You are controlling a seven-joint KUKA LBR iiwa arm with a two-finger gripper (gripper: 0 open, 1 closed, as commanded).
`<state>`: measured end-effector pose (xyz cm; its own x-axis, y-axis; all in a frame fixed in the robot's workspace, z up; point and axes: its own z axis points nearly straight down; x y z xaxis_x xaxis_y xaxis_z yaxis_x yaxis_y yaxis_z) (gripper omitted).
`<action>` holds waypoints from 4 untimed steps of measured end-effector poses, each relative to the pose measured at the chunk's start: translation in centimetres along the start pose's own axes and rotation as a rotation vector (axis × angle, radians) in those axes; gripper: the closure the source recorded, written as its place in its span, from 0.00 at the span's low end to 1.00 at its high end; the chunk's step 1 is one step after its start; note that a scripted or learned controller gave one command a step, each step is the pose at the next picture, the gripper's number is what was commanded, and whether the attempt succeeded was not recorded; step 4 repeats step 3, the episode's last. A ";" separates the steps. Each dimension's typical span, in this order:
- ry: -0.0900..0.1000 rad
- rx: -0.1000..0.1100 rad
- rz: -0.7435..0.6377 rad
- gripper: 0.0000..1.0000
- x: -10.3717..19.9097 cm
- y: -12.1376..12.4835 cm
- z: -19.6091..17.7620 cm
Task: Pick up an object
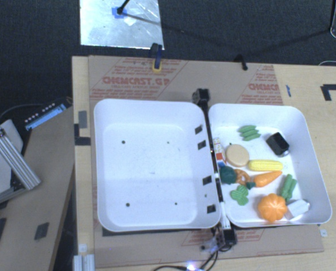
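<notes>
The right bin [312, 151] holds several toy foods. A green pea pod [248, 132] lies near its back, with a black block [278, 143] to the right of it. A beige round disc [237, 154] sits beside a yellow corn cob [265, 165]. Below them lie an orange carrot [266, 179], a teal piece [228, 175] and a small green leafy piece [240, 195]. An orange pumpkin [272, 207] rests at the front, next to a green vegetable [287, 186] and a white piece [297, 208].
The left bin [108, 112] sits beside the right one on a cardboard sheet [134, 79]. A shiny metal plate [121, 14] lies on the dark floor behind. An aluminium frame [9, 157] stands at the left edge. A yellow clamp [156, 65] grips the bench's back edge.
</notes>
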<state>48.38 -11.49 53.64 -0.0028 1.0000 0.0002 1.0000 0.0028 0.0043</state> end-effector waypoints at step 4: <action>-0.002 0.001 0.001 1.00 -1.8 8.2 0.3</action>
